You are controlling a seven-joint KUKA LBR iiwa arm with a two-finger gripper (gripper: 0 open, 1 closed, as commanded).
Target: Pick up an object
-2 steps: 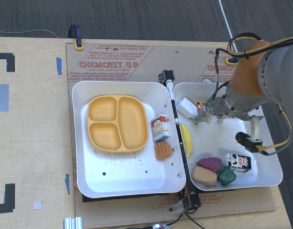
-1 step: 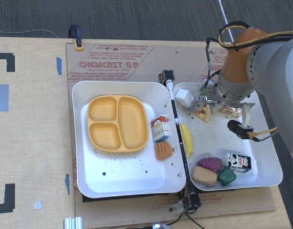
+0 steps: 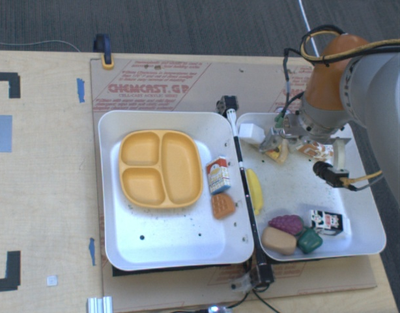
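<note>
My gripper [image 3: 280, 135] hangs low over the back left part of the right bin [image 3: 366, 230], under the orange-banded wrist. Directly below it lies a small tan object [image 3: 277, 153], partly hidden by the gripper, so I cannot tell whether they touch. A white block [image 3: 251, 133] sits just to the gripper's left. A brown-and-white packet [image 3: 316, 150] lies just to its right. Further forward in this bin are a yellow banana [image 3: 254, 190], purple grapes [image 3: 286, 224], a tan oval [image 3: 279, 240], a green piece [image 3: 310, 241] and a black-and-white box [image 3: 326, 221].
The left bin [image 3: 115, 240] holds a yellow divided plate [image 3: 161, 168], a small blue-and-red carton [image 3: 218, 175] and an orange-brown piece [image 3: 223, 205]. A black fitting with a yellow cable [image 3: 333, 175] hangs off the arm over the right bin. Both bins rest on cardboard.
</note>
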